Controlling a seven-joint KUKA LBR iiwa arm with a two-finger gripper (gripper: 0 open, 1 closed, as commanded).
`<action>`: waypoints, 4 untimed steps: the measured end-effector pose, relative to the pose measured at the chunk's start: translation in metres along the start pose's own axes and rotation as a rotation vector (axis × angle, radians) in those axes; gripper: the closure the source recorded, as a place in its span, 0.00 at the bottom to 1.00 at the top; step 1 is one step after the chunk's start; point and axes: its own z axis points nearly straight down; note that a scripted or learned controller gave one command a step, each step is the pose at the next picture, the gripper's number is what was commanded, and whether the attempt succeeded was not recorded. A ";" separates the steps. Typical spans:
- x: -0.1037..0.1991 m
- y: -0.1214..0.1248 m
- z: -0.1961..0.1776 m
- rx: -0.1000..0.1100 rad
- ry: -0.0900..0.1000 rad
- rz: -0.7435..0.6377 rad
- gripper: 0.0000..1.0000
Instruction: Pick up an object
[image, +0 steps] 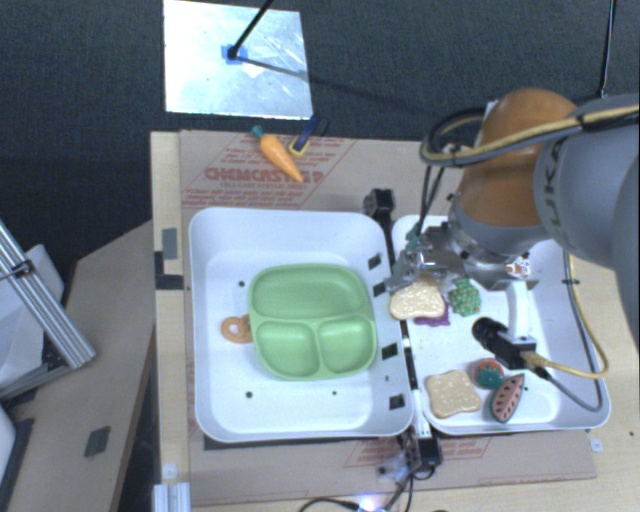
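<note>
reaching down into the right bin (570, 300), gripper (418, 262) hovering just above the toast slice (417, 301) near that bin's left wall. cannot tell whether open or closed. approach step, by the look of it; nothing lifted yet. next: lowering squarely over the slice, clear of the green broccoli piece (463, 296) beside it.

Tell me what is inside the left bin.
The left bin holds a green divided tray and a small pretzel beside it. Whatever lies beneath the tray is covered.
</note>
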 end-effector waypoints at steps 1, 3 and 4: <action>0.046 0.010 -0.003 0.000 0.000 0.001 1.00; 0.061 0.019 -0.001 0.000 -0.002 0.008 1.00; 0.058 0.016 0.013 0.002 -0.003 0.010 1.00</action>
